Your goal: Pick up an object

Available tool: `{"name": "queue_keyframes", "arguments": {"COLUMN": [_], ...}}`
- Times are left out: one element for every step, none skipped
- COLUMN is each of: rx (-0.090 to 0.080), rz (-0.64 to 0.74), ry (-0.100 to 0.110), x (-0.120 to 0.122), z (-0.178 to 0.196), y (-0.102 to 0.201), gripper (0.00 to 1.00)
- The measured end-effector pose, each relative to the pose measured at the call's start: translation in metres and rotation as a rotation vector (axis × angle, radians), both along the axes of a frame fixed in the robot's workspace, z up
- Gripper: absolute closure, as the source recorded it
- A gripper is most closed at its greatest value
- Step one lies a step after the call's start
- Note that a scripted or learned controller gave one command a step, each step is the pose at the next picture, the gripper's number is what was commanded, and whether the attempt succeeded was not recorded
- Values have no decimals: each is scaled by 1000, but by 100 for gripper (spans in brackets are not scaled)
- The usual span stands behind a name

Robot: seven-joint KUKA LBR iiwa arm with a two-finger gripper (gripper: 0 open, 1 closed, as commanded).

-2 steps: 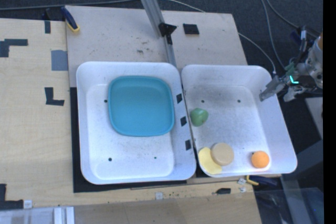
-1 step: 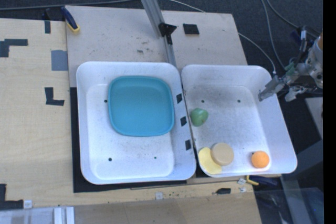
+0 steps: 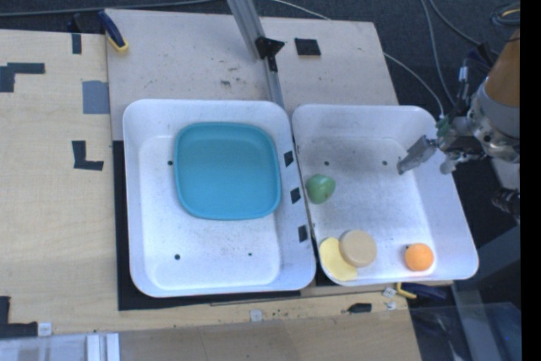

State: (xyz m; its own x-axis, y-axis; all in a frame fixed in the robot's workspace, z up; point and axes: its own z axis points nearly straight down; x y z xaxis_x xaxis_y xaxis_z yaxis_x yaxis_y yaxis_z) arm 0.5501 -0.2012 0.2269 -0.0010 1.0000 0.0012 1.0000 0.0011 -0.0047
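At the frame's right edge the hand [image 3: 425,153] hangs over the right bin [image 3: 439,199], holding nothing; whether it is open I cannot tell. An orange ball [image 3: 418,257] lies in that bin's lower right corner.

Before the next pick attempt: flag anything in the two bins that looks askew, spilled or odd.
Nothing is spilled or broken. One oddity: the round tan disc lies partly on top of the flat yellow piece at the right white bin's near edge. The square blue plate lies flat in the left white bin.
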Motion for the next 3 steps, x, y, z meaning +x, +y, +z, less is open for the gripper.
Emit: {"name": "queue_keyframes", "arguments": {"rx": [0, 0, -1], "rz": [-1, -1, 0], "ry": [0, 0, -4], "x": [2, 0, 1], "z": [-44, -87, -75], "y": [-3, -6, -6], "gripper": [0, 0, 100]}}
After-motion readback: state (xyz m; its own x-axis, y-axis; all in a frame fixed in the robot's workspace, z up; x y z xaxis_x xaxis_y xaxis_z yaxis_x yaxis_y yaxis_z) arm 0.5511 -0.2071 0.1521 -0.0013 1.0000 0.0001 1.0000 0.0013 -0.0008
